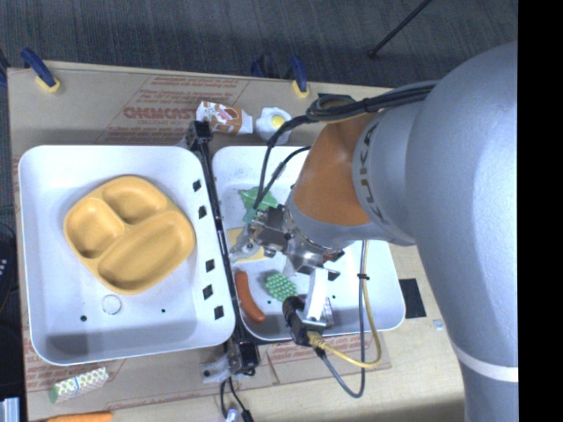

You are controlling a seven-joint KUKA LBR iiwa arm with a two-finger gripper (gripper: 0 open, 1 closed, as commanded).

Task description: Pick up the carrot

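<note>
The carrot (249, 296) is a short orange-red stick lying in the right bin (387, 310), close to its left wall and front corner. My gripper (253, 238) hangs over the middle-left of that bin, a little beyond the carrot and apart from it. The orange-banded wrist (330, 183) and the grey arm cover much of the bin. Nothing of the carrot sits in the gripper.
A green patterned item (281, 284) lies right of the carrot, and a green leafy piece (258, 200) lies farther back. The left bin (44, 315) holds a yellow divided plate (130, 231). A small carton (220, 117) and a yellow-white object (274, 120) sit behind the bins.
</note>
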